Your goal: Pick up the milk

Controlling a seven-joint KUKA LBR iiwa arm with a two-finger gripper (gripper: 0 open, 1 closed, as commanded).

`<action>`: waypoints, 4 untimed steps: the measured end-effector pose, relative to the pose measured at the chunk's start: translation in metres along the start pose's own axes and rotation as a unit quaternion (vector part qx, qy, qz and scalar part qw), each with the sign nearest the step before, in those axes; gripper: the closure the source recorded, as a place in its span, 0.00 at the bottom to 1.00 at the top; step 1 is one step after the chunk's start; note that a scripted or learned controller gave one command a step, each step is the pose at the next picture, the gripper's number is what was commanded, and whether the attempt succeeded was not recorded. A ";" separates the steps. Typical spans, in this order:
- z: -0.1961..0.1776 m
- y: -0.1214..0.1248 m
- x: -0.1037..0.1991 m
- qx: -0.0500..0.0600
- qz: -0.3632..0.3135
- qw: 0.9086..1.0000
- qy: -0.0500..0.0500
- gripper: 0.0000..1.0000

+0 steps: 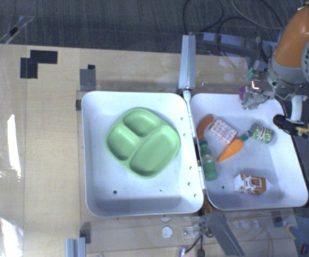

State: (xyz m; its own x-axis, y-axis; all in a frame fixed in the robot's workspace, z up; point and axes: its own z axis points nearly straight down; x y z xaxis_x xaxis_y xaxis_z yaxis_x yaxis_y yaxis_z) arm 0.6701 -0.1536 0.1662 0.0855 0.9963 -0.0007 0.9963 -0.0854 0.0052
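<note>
Down in the right-hand bin (299,194), the milk (250,184) lies near the front, a small white and brown carton resting on its side. Its long axis runs roughly left to right across the view; which end is the top I cannot tell. Nothing touches it, and bare white floor surrounds it.

Farther back in that bin sits a cluster: an orange carrot (231,149) lying diagonally, a pink and white packet (221,130) just behind it, an orange-red item (204,125) against the packet's left side, and a green bottle (208,164) lying along the left wall. A small green can (261,133) lies to the right of the carrot's tip. All of these are apart from the milk.

The left-hand bin (98,197) holds a green divided plate (143,141).

The gripper (256,96) hangs over the back right corner of the right bin, well apart from the milk; whether it is spread or pressed together I cannot tell.
</note>
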 end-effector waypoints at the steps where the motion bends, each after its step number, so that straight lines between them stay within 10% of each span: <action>1: 0.000 0.000 0.000 -0.001 0.000 1.000 0.000 0.00; 3: 0.076 -0.115 0.036 -0.003 -0.037 0.999 0.001 0.00; 4: 0.065 -0.112 0.038 -0.007 -0.039 0.999 0.002 1.00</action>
State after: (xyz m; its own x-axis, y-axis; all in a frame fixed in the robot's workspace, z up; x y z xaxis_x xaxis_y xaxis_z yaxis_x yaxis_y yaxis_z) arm 0.5617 -0.1064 0.1009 0.0081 1.0000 0.0022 0.9998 -0.0081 0.0191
